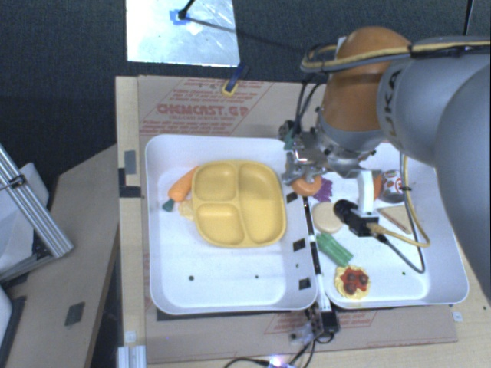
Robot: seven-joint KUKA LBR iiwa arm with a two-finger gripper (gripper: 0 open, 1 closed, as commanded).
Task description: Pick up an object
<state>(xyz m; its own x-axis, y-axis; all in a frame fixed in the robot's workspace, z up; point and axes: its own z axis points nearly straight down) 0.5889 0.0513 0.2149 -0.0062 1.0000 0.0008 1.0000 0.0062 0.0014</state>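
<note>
Over the right bin (449,282), pincer (304,176).

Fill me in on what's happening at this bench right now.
A grey arm with an orange band reaches in over the right bin, its gripper low near the bin's top left corner, just above an orange piece. Whether it has hold of anything can't be told. Nearby lie a cream disc, a green piece and a small pizza toy. The left bin holds a yellow divided plate and a carrot.
</note>
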